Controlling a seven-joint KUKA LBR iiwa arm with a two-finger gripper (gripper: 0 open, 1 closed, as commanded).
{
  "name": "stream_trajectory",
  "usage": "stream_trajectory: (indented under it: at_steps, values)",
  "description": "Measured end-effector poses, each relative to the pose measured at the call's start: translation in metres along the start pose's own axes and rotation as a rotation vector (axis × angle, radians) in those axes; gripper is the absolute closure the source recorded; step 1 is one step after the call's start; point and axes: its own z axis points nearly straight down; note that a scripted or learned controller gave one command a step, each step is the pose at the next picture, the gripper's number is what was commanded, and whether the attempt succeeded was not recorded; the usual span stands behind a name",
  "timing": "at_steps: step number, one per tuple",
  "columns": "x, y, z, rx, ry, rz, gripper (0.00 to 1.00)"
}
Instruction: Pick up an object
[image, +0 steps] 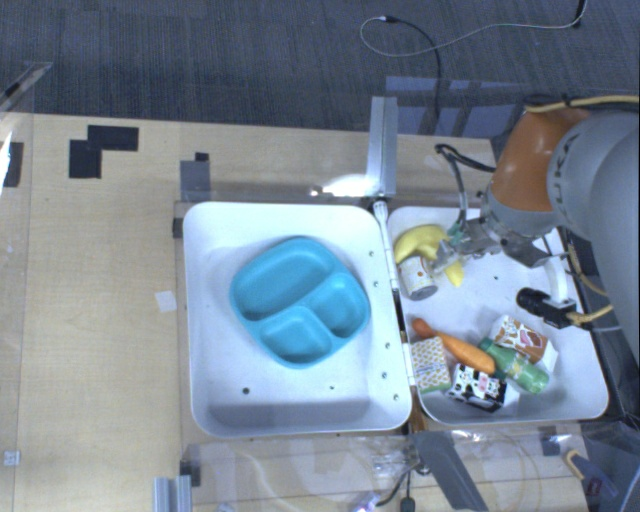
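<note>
Although the two shallow white bins (290, 415) sit side by side, one blue three-compartment plastic plate (298, 300) is carried alone in the left bin, while the grey arm's gripper (462, 243) is seen at the right bin's far edge; its spread cannot be told. One curved yellow banana (420, 242) lies there just beside it: judged light, soft, easily bruised, best taken mid-body. One orange carrot (467, 350) lies nearer the front.

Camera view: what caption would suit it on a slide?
Robot arm lowers its end effector beside a banana in a toy-filled bin.
</note>
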Motion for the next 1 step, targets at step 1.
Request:
stream_trajectory:
  at_steps: [1]
  values:
    - [0.0042, 0.0352, -0.0775, 0.019, 0.007, 0.289, 1.00]
